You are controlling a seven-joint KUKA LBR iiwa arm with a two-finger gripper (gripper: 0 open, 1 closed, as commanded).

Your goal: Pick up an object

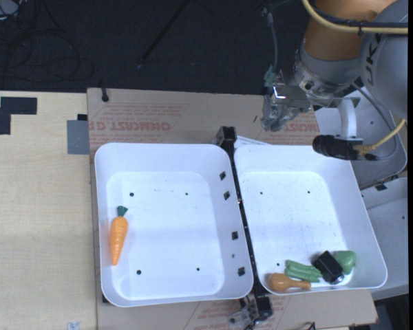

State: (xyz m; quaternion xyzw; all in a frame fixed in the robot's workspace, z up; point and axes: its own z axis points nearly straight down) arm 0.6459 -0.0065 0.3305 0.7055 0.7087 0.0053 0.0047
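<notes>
Cardboard-covered bench (158,115) bore two white bins; the gripper (275,119) hung above the right bin's (372,246) far rim, grip state indiscernible. I judged a clean pick needed descent over the isolated carrot (118,234) in the left bin (103,184).

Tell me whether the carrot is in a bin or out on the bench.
In. The carrot lies flat on the floor of the left bin, near its left wall, leafy end pointing to the far side.

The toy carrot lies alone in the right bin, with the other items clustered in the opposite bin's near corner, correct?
Not quite. The camera view shows the toy carrot lying alone in the left bin, not the right. The other items are clustered in the right bin's near corner.
</notes>
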